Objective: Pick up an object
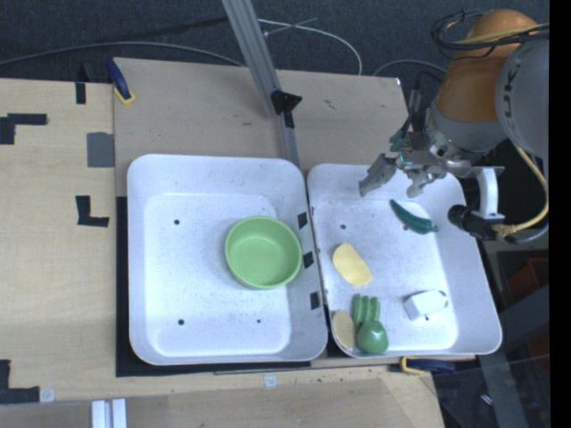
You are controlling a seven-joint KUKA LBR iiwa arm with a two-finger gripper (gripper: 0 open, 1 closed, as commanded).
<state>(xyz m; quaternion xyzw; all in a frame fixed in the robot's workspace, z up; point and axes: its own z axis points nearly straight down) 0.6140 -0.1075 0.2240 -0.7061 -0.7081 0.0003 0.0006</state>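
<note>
My gripper (394,181) hangs open over the far part of the right bin (464,266), its two grey fingers spread apart with nothing between them. Just right of and below it lies a small teal curved object (413,216). A yellow oval piece (351,264) rests near the bin's left wall. A green toy (368,324) and a pale yellow disc (343,328) sit in the near left corner. A white object (426,304) lies toward the near right.
The left bin (161,239) holds a green bowl (262,251). A grey metal post (259,56) slants up from between the bins at the back. Cables trail over the dark floor behind the bench.
</note>
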